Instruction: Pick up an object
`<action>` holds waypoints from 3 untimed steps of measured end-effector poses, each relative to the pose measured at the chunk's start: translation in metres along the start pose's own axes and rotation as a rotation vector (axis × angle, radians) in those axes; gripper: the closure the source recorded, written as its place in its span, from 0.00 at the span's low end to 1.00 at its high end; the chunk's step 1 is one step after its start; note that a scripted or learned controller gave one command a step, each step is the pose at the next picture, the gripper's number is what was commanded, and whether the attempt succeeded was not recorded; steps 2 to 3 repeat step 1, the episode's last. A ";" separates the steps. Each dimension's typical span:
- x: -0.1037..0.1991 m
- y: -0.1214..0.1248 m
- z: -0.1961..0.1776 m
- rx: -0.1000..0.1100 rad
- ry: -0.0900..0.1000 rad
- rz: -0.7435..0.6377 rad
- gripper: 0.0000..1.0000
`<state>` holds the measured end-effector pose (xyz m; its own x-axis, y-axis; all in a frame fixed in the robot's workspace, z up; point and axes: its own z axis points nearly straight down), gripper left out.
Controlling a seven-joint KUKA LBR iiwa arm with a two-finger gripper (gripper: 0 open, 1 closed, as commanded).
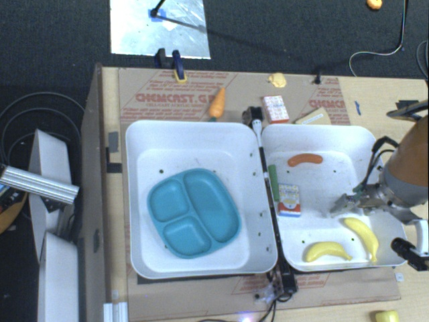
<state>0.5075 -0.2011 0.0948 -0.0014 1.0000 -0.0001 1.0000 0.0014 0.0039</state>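
Nearest you, at the lower right of the frame, two bananas (362, 237) lie against the right bin (322, 134) front wall, little room there. Your gripper (345, 205) hovers just above them; its fingers look released, though that's blurry. Farther back, the sausage (305, 159) lies open.

I see a tray (194, 212) in the left bin (144, 153). In the right bin (348, 138), a sausage (305, 159) lies at the back, a carton (289, 200) near the left wall, two bananas (327, 251) (362, 235) in front.
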 end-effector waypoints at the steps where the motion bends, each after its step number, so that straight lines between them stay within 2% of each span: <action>1: 0.000 0.001 -0.010 -0.002 0.000 0.000 1.00; 3: 0.000 0.001 -0.010 -0.002 0.000 0.000 1.00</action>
